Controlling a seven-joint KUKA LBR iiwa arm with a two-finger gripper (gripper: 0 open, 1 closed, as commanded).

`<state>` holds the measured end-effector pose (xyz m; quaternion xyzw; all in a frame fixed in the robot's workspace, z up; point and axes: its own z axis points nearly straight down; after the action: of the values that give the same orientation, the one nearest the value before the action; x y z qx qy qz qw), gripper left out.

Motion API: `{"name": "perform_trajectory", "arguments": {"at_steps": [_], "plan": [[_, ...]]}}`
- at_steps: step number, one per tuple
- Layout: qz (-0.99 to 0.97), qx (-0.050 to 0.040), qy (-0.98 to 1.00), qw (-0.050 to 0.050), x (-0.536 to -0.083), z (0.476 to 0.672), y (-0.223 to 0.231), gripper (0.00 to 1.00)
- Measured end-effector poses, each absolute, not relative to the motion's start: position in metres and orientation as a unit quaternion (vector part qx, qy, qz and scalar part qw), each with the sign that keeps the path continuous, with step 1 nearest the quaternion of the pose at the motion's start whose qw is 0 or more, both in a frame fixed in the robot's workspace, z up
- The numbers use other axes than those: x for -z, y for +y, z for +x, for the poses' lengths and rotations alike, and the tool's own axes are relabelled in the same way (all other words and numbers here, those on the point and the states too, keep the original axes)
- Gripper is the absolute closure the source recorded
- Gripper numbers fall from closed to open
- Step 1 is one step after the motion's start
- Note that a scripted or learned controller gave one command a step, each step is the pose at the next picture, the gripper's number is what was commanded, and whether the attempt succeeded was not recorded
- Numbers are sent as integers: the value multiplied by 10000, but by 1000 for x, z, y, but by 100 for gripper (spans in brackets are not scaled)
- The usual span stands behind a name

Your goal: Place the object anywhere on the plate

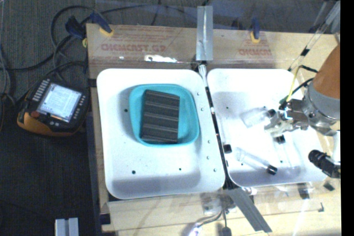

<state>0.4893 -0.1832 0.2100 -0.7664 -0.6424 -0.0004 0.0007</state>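
A dark grey ribbed block (161, 115) lies on the turquoise plate (191, 121) in the left white bin (116, 163) on the desk (138, 47). The end effector (278, 129) hangs low over the right white bin (238, 85), near a clear tube with a black cap (255, 162). Whether it is wide or narrow cannot be told, and nothing can be made out in its grasp.

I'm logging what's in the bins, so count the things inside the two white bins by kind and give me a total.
Teal plate: 1
Dark ribbed block on the plate: 1
Clear syringes, right bin: 2 (second is blurry)
Total: 4
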Motion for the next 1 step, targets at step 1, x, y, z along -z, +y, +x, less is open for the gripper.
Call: {"name": "perform_trajectory", "arguments": {"at_steps": [1], "plan": [[-7663,4,-6424,8,-210,489,-183,0]]}}
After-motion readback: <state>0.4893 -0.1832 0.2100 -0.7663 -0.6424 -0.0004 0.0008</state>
